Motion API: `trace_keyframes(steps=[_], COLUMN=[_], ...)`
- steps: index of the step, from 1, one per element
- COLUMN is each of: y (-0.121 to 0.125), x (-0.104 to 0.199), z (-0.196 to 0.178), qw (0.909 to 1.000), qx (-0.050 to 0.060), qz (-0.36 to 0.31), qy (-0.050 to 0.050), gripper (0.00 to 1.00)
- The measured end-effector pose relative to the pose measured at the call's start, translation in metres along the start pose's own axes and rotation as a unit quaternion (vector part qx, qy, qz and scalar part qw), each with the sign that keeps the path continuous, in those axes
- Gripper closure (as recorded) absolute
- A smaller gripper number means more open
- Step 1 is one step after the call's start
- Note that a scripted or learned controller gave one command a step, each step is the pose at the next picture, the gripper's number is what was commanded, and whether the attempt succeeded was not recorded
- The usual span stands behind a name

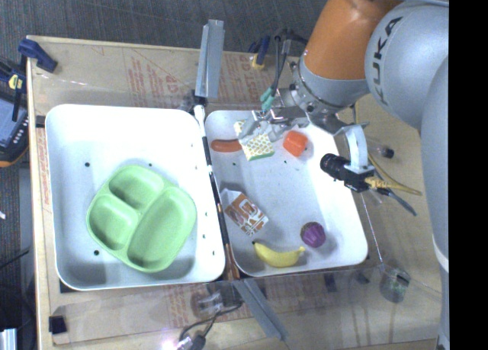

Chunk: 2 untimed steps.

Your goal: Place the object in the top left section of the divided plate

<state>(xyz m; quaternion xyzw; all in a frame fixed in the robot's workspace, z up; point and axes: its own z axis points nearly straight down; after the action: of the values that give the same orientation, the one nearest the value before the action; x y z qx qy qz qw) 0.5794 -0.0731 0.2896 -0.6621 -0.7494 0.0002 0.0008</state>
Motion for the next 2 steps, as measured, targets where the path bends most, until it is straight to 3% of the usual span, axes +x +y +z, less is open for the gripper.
trace_keyframes(steps=[1, 2], y=[0.004, -0.046], x=[0.068, 0.123], z=[-0.01, 0.062], qw=[0.9908, 0.9585], qx=[0.001, 0.002], qz=[-0.135, -0.285], qy=[0.0, 0.0], gripper=[1.0, 1.0])
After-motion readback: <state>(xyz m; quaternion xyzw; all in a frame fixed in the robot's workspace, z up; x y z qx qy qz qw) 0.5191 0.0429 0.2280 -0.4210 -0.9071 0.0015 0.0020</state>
